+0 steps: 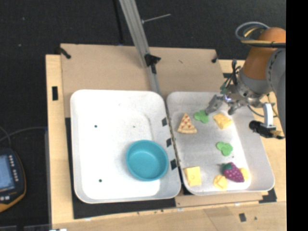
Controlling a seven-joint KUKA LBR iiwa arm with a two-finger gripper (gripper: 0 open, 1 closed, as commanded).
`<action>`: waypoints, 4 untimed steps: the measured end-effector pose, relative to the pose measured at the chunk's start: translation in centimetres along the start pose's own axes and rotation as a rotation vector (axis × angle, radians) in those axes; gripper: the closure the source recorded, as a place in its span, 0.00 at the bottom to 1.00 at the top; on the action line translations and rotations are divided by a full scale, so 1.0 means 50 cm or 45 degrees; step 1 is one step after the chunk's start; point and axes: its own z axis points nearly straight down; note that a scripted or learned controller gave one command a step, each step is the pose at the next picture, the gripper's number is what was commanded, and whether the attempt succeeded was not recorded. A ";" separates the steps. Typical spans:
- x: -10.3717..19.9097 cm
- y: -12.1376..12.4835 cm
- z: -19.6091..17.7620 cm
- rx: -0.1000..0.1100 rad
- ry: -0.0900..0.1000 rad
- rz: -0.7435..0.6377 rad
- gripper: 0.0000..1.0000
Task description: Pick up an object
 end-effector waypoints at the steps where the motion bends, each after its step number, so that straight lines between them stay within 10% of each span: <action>1: -0.003 0.005 0.052 -0.018 -0.005 0.000 0.00; 2: -0.005 0.008 0.027 -0.025 -0.009 -0.003 1.00; 4: 0.005 0.024 -0.172 -0.011 -0.001 -0.002 1.00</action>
